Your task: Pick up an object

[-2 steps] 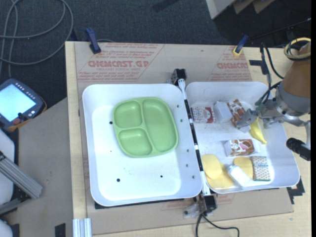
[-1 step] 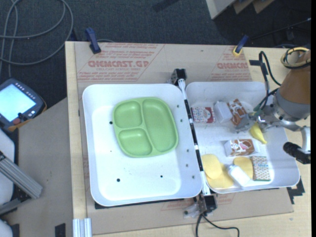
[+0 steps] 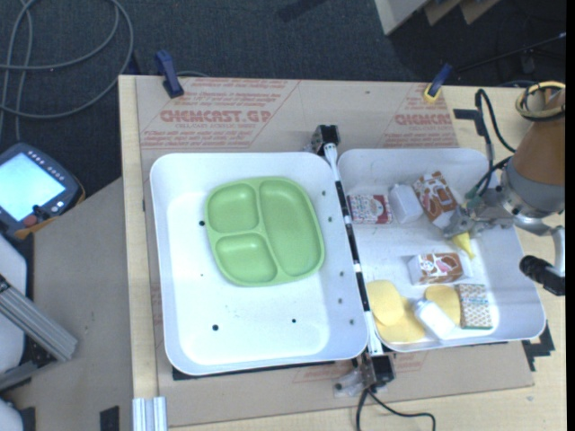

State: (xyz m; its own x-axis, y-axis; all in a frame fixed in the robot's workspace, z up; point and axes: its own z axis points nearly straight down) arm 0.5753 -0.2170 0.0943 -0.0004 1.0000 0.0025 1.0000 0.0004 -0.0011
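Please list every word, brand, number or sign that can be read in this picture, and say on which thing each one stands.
"CHEMCAST GP", red print, repeated with smaller unreadable lines: on the brown paper-covered bench board.
Small printed food packets in the right white bin: print too small to read.
Black handheld screen at far left: glare, nothing readable.

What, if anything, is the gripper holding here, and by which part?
Cannot be told: the gripper sits low in the right bin at a small yellow object, but a hold isn't visible.

Glossy green plastic tray; white bin smooth.
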